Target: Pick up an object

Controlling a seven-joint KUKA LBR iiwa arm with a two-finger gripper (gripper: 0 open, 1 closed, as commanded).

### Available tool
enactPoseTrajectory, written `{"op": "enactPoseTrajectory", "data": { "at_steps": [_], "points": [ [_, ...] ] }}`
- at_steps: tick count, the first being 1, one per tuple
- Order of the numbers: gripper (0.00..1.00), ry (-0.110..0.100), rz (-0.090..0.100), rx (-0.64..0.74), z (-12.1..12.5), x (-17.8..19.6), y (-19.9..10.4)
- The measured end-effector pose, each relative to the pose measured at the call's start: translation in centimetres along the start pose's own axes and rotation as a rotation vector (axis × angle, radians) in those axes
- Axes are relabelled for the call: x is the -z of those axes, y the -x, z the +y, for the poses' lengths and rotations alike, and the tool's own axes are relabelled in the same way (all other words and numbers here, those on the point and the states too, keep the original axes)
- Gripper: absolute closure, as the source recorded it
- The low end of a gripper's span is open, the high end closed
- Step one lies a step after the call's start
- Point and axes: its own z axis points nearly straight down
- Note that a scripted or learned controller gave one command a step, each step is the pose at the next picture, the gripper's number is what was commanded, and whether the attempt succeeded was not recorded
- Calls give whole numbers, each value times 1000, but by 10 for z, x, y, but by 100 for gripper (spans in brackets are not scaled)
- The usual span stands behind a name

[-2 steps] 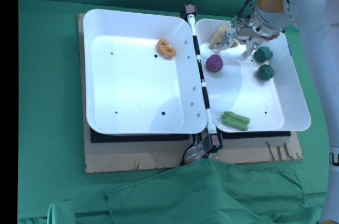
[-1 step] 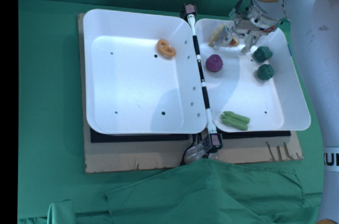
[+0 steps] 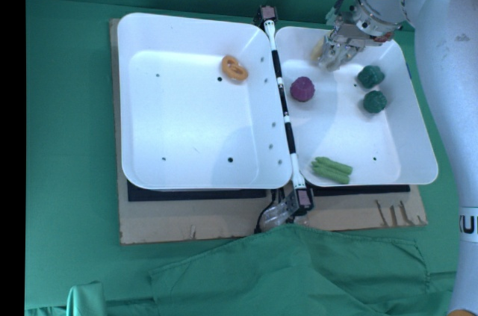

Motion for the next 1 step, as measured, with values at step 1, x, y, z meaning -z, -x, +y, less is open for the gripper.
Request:
{"op": "enactPoseTrajectory", "data": {
  "at_steps": [1],
  "points": [
    [100,55,-3,-6,-57,-11,3]
  ]
}}
